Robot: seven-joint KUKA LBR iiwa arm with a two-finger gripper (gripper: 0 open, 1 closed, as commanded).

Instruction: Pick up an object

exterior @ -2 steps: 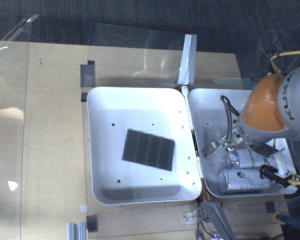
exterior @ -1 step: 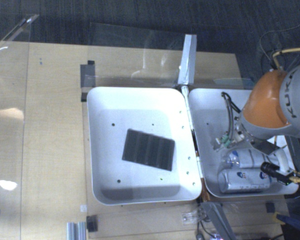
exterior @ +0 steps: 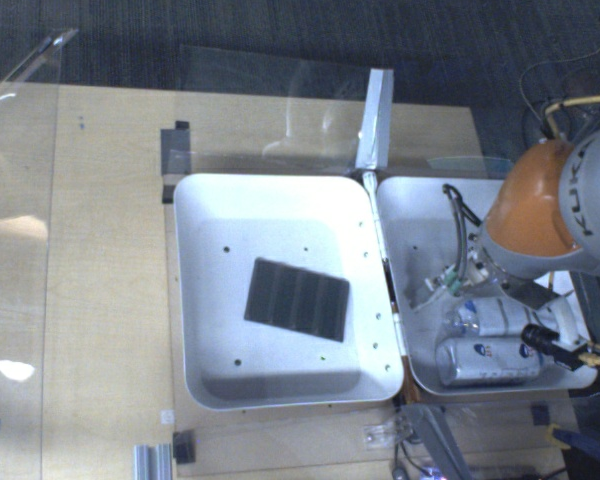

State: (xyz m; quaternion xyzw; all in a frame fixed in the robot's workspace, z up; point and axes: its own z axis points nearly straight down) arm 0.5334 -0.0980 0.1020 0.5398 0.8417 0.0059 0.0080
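A dark ribbed rectangular pad (exterior: pixel 297 299) lies flat in the middle of the left bin (exterior: pixel 205 208). In the right bin (exterior: pixel 410 203) the arm's orange band (exterior: pixel 528 208) hangs over the bin's right half. My gripper (exterior: pixel 448 285) points down and to the left, low over the bin floor, with a small greenish-white piece at its tip. Just below it and to the right lie a pale bottle-like object (exterior: pixel 483 319) and a silvery grey can-like object (exterior: pixel 488 362) along the near wall. The arm hides the far right part of this bin.
A metal divider post (exterior: pixel 375 118) stands at the back between the two bins. Black cables (exterior: pixel 460 218) run down from the wrist over the right bin. Wooden bench surface (exterior: pixel 80 268) spreads to the left of the bins.
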